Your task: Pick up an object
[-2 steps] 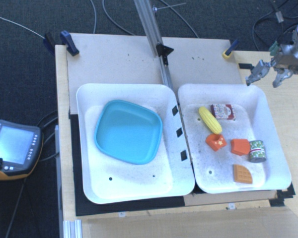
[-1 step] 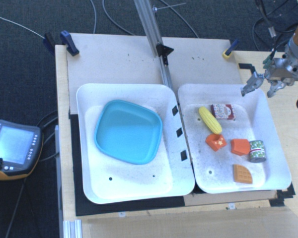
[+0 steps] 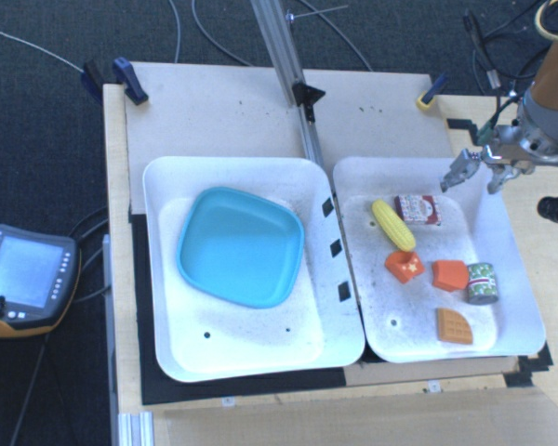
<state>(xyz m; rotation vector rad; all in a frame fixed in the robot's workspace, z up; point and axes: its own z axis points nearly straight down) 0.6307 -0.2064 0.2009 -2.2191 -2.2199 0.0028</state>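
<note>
Currently: gripper point(image 3: 476, 170) with fingers spread apart, nothing between them, poised over the far right corner of the right bin point(image 3: 511, 249), arm entering from the right.
Nearest: small red-and-white packet point(image 3: 417, 210), lying flat, touching the yellow corn cob point(image 3: 393, 225). Cob slanted; likely light, stiff plastic, rounded and prone to rolling; best pinched across its middle.
Further down: orange lump point(image 3: 405, 267) just below the cob; orange block point(image 3: 450, 275) beside a small green-labelled can point(image 3: 482, 283), apparently touching; block probably rigid, flat-sided, easiest hold. Can on its side, smooth, likely slippery.
Nearest the front rim: tan waffle-like piece point(image 3: 454, 326), thin, flat, awkward to pinch.
Outward: left bin point(image 3: 167, 249) with blue plate point(image 3: 241, 246).
</note>
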